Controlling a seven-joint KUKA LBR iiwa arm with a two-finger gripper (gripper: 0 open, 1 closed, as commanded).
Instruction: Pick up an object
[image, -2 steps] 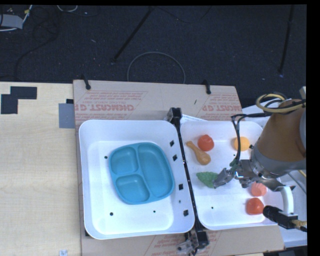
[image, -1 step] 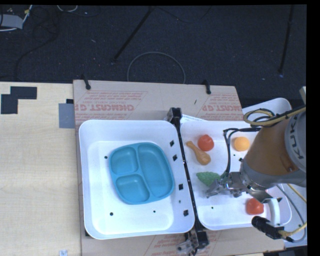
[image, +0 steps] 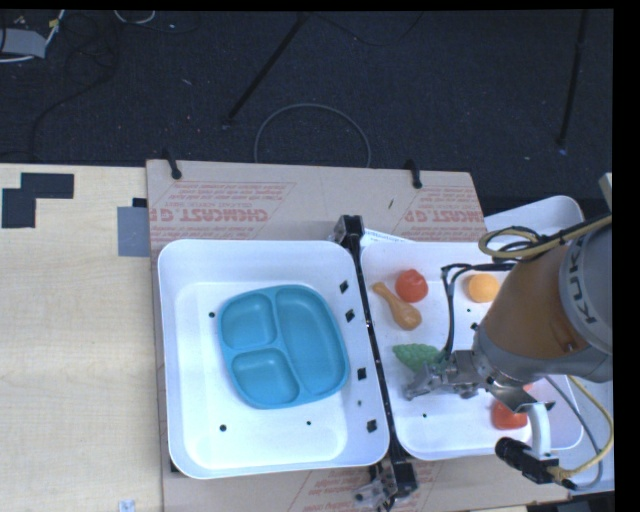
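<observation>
- Overhead, two white bins sit side by side; the left bin (image: 190, 300) holds a blue divided plate (image: 283, 345).
- Reaching in from the right, the arm has its gripper (image: 428, 383) low in the right bin (image: 440, 440), just below a green leafy item (image: 418, 353); whether it is spread or pinching cannot be told.
- Nearby lie a red tomato (image: 411, 286), a tan wooden spoon (image: 398, 306), an orange ball (image: 483, 288) and a red piece (image: 507, 417).
- Likely best: centre over the green item, descend straight, then close firmly before lifting.
</observation>
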